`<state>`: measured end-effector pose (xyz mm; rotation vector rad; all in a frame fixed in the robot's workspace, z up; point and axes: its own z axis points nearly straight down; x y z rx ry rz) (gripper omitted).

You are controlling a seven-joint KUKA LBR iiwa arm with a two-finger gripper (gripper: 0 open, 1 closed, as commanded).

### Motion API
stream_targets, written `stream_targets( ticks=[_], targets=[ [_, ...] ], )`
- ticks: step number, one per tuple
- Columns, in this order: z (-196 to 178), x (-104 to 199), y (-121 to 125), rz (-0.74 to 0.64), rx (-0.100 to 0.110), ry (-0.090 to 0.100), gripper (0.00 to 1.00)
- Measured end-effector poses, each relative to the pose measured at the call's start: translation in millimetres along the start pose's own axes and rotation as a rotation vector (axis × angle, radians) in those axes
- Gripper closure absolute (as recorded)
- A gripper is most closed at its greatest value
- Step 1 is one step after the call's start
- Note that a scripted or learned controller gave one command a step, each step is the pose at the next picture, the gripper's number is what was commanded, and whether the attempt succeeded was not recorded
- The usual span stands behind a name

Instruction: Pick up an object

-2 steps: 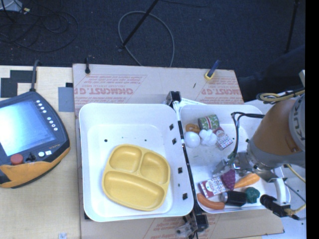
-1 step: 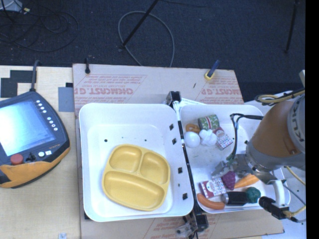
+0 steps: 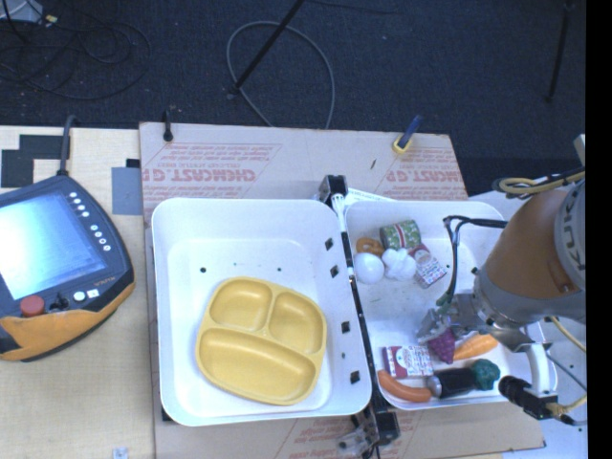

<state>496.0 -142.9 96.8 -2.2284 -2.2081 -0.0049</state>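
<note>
The hand (image 3: 442,325) hangs low in the right bin (image 3: 478,220) over a purple toy (image 3: 443,345) beside a carrot (image 3: 475,346); whether it grips, I cannot tell.

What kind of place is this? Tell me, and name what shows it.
Most likely a robotics lab test bench. A robot arm reaches over two white bins, one holding a yellow divided plate and the other small toys, and a handheld control pad lies beside them.
</note>
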Motion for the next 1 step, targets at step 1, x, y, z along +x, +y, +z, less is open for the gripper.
stream_targets(
  ticks=[1],
  targets=[
    [-93.2, 101.1, 32.4, -0.02, -0.004, -0.001, 1.0]
  ],
)
